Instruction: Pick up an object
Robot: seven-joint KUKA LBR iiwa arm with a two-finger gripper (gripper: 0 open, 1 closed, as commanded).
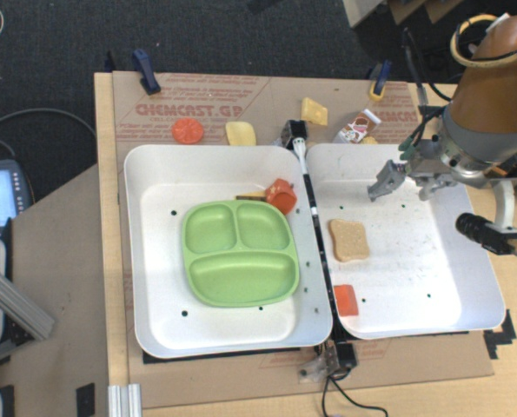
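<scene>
The gripper (407, 181) hangs over the far part of the right bin (467, 311), its two fingers spread apart with nothing between them. One finger (384, 183) points toward the divider between the bins, the other (436, 187) sits closer to the arm's wrist.

The nearest thing to grab looks to be the slice of bread (350, 240), which lies flat on the bin floor just ahead of and below the gripper, toward the near edge of the bench. A small orange block (345, 300) rests further on in the same direction, close to the near rim and by the divider. Off to the gripper's far side, in the left bin (145, 233), a green divided plate (239, 253) takes up the middle, with a little orange cup (281, 196) touching its far corner.

If the bread is the aim, I'd say the arm needs to slide toward the near edge until the fingers straddle the slice, then come straight down. The bread is thin and flat, so the tips would have to reach nearly to the bin floor before closing, or they would shut on air above it. Closing across the narrower width seems the safer bet. The block is chunkier and might be an easier pinch, though it sits tight against the bin wall.
</scene>
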